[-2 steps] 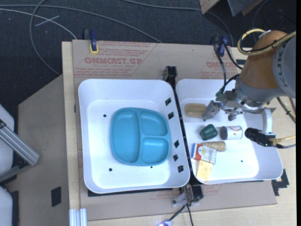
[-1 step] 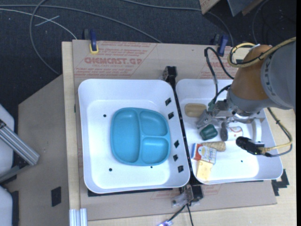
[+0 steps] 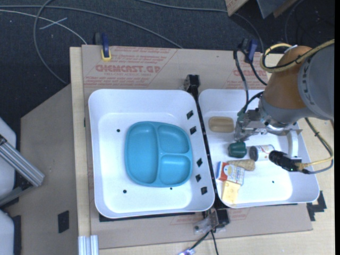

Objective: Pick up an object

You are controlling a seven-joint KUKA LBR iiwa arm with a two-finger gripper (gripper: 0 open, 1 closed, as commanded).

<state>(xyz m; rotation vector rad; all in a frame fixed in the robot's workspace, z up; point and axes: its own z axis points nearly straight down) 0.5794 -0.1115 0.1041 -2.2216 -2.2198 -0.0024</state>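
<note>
The bench (image 3: 159, 62) was covered with a brown board. Two white bins lay on it side by side, the left bin (image 3: 101, 142) and the right bin (image 3: 297, 190), touching each other.

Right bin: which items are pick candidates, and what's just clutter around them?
Candidates, right bin:
- tan oval piece
- dark green object, just below the gripper
- red-and-white packet
- yellow card

Lying about:
- blue divided plate, left bin
- loose cables
</note>
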